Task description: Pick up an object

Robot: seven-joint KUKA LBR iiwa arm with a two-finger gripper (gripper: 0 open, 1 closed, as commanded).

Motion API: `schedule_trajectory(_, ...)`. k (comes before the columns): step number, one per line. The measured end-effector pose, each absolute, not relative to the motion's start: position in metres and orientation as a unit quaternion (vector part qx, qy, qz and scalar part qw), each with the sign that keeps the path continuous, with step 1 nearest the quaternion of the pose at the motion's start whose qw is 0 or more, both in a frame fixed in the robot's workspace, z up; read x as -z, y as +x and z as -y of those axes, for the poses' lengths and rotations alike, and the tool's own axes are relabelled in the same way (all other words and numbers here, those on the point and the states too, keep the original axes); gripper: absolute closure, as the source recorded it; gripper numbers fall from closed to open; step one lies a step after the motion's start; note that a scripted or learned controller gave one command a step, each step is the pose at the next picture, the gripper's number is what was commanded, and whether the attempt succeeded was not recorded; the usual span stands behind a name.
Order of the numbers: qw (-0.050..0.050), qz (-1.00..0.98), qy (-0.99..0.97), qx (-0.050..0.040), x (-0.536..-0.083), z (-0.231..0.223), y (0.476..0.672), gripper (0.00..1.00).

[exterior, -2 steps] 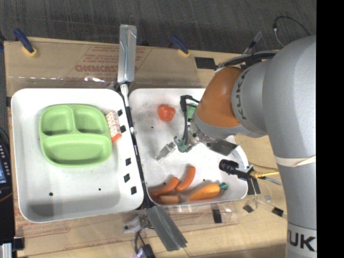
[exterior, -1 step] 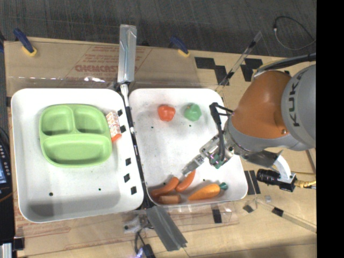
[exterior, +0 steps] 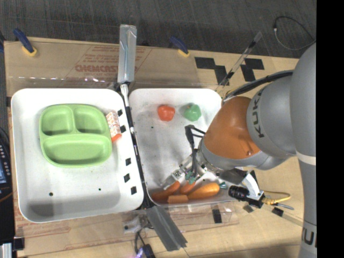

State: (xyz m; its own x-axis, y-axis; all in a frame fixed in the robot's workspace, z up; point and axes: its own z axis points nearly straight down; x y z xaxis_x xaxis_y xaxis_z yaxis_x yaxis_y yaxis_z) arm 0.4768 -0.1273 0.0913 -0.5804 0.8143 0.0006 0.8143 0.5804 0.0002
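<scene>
My gripper [exterior: 184, 175] is low in the right bin [exterior: 156, 144], near its front edge, right over a cluster of orange carrot-like pieces [exterior: 201, 191]. Its fingertips sit at the left end of that cluster, touching or nearly touching the pieces. A red pepper-like toy [exterior: 166, 112] and a green one [exterior: 192, 111] lie at the back of the same bin, well apart from the gripper. The arm's orange band [exterior: 231, 130] covers the bin's right side.
The left bin [exterior: 27, 160] holds a green divided tray [exterior: 76, 133], with a small red-and-white packet [exterior: 113, 123] and an orange bit [exterior: 116, 137] at its right edge. A black-marked divider [exterior: 129, 149] separates the bins. Cables lie at the right front.
</scene>
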Motion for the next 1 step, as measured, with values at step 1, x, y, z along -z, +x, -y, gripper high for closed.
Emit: schedule_trajectory(1, 0.0, 0.915, -0.403, 0.0002, -0.0919, 0.105, 0.5616, 0.0)
